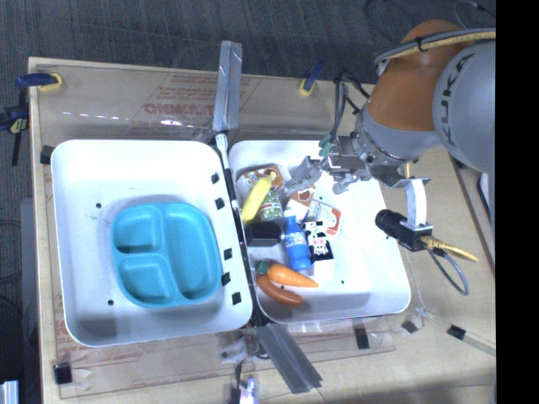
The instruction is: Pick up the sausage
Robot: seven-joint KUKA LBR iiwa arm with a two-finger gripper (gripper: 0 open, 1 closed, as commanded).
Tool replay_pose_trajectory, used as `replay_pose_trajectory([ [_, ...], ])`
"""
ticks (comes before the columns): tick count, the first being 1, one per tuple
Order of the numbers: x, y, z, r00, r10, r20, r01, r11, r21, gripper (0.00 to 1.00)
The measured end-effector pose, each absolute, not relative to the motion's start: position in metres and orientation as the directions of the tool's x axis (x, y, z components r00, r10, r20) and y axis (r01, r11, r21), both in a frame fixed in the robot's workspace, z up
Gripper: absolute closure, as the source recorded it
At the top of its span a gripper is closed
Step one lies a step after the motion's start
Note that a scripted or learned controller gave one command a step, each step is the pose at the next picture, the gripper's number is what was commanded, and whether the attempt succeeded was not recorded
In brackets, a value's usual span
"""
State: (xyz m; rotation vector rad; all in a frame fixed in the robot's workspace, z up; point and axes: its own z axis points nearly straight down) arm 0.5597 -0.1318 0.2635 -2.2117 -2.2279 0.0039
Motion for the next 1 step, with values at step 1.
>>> replay_pose_trajectory([
  [1, 0.5232, -0.1701, 0.1514, 0.017, 1.0, -0.001, 1.0, -0.017, -0.004, 0.0],
])
